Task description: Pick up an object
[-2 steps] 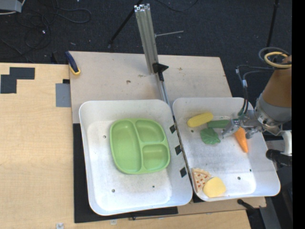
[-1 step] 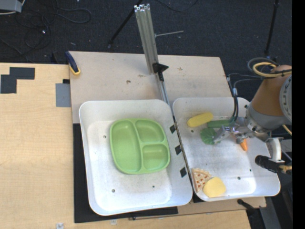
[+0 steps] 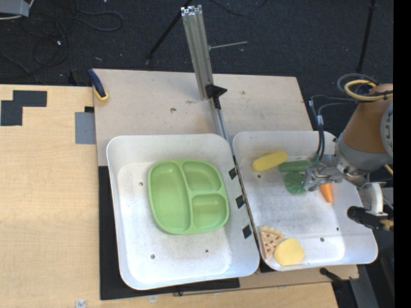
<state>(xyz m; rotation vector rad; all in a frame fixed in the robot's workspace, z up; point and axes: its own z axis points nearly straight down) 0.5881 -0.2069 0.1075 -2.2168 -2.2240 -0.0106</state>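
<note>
Two white bins seen side by side. Left bin (image 3: 128,249): one green divided plate (image 3: 188,196), three compartments, lying flat. Right bin (image 3: 350,252): five items counted. One green object (image 3: 295,175) near centre, gripper (image 3: 316,178) positioned just beside it, at its right; grip state cannot be told. One yellow banana-like piece (image 3: 270,160) beside green object. One waffle piece (image 3: 270,239) touching one yellow round piece (image 3: 289,251), front corner. One small orange piece (image 3: 327,192) near gripper.
</note>
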